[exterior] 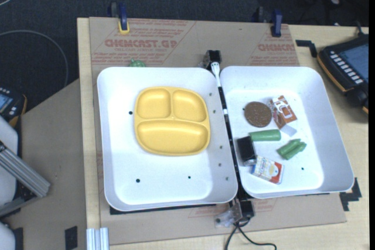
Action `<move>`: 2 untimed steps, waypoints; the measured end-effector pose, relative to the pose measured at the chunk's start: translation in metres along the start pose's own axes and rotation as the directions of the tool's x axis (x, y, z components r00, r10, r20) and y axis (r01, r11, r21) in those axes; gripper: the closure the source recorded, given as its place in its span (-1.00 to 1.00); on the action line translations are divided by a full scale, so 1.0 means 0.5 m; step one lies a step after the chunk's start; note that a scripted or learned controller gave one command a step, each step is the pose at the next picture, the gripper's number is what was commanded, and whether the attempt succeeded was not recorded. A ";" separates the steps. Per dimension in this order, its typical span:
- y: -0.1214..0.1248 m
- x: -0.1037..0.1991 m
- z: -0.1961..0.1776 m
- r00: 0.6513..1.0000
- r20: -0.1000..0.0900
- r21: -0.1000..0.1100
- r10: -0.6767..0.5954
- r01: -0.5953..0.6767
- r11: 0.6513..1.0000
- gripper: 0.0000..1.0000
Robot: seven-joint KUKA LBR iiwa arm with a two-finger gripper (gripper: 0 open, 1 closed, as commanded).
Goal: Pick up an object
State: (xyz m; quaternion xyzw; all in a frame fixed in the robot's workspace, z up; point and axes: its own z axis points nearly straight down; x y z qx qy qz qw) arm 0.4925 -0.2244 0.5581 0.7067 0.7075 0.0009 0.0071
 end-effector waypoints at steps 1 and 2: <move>0.001 -0.001 -0.022 1.000 0.003 -0.004 -0.001 0.001 1.000 1.00; 0.003 -0.001 -0.044 1.000 0.007 -0.008 -0.001 0.001 1.000 1.00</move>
